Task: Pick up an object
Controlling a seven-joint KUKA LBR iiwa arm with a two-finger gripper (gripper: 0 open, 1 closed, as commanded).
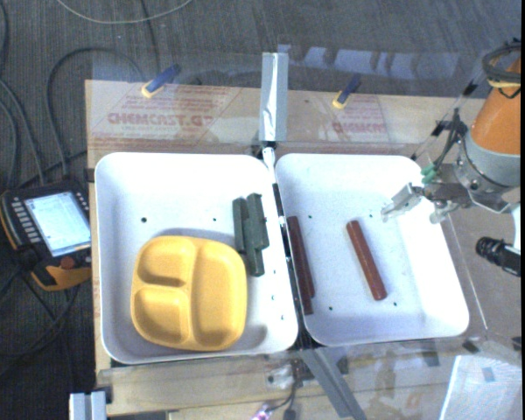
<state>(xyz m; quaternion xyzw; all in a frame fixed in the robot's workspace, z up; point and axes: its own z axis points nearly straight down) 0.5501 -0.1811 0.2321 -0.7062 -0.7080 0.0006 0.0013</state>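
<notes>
Tool (417,196) sits over the right bin's (437,322) upper right part, up and to the right of the red-brown stick (366,259); fingers apart, nothing btwn them. Stick lies slanted mid-bin, well clear of the tool, w/ a darker brown rod (299,263) along the bin's left wall. Left bin (114,234), beside the right bin, has a yellow divided tray (190,290) & a dark green block (250,232).

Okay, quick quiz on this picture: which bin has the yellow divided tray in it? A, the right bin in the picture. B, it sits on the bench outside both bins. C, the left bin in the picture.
C: the yellow divided tray lies inside the left bin, beside a dark green object, while the right bin holds two reddish-brown sticks, one in the middle and one along its left wall.
</notes>
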